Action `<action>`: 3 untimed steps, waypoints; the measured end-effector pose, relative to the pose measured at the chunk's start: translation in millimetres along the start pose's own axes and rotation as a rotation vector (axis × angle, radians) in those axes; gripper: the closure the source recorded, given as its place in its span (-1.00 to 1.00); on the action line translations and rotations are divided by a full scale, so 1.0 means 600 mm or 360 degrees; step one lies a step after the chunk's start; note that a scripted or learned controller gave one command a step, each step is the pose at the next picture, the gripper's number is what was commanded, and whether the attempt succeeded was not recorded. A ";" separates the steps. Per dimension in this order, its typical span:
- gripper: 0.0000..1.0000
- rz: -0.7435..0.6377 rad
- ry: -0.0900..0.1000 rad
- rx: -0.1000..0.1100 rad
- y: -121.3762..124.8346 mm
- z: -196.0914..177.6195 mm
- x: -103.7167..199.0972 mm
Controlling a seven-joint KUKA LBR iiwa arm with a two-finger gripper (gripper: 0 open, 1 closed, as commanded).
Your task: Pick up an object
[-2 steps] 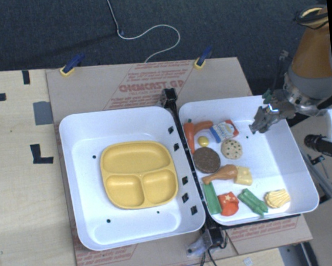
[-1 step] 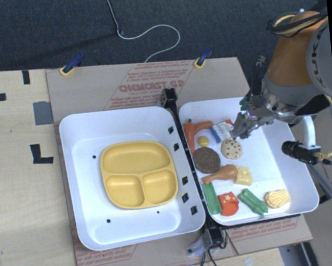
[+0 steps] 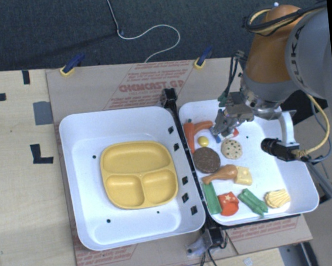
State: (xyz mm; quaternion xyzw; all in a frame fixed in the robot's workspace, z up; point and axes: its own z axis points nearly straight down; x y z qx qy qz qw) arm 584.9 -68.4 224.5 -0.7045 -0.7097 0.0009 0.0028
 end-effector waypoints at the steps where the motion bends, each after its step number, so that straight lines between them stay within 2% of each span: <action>1: 1.00 0.0001 -0.0001 0.0004 0.008 0.020 0.101; 3: 1.00 0.0008 -0.0005 0.0002 0.008 0.021 0.110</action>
